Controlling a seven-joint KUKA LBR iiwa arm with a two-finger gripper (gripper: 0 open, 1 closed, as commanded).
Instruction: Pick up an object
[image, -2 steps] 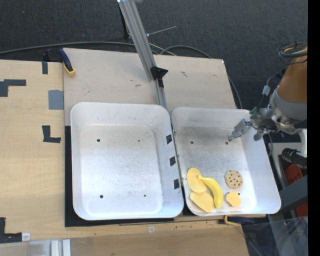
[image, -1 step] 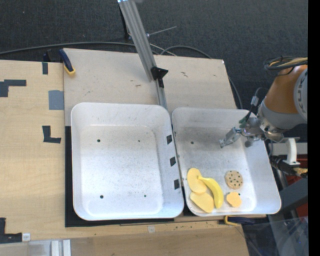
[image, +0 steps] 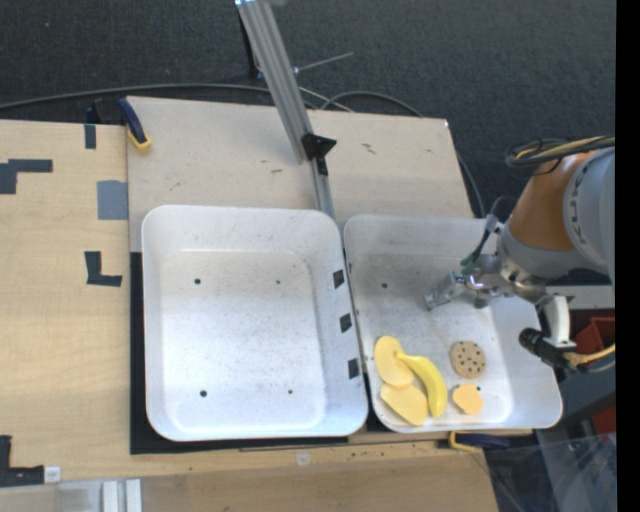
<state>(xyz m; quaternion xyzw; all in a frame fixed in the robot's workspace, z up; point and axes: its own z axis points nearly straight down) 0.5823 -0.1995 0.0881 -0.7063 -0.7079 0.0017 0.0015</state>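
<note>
In the right bin (image: 400, 240), near its front edge, lie a yellow banana (image: 428, 382), two flat yellow pieces (image: 391, 362) (image: 404, 404), a round brown cookie (image: 467, 357) and a small orange piece (image: 467, 400). My gripper (image: 441, 294) hangs over the middle of that bin, above bare floor, a short way behind the cookie and banana. Nothing shows in it. The grey arm with its orange band (image: 545, 215) reaches in from the right.
The left bin (image: 240, 320) stands beside the right one. A slanted metal pole (image: 285, 90) runs from the top down to the gap between the bins. A blue and yellow clamp (image: 134, 124) sits at the board's back left corner.
</note>
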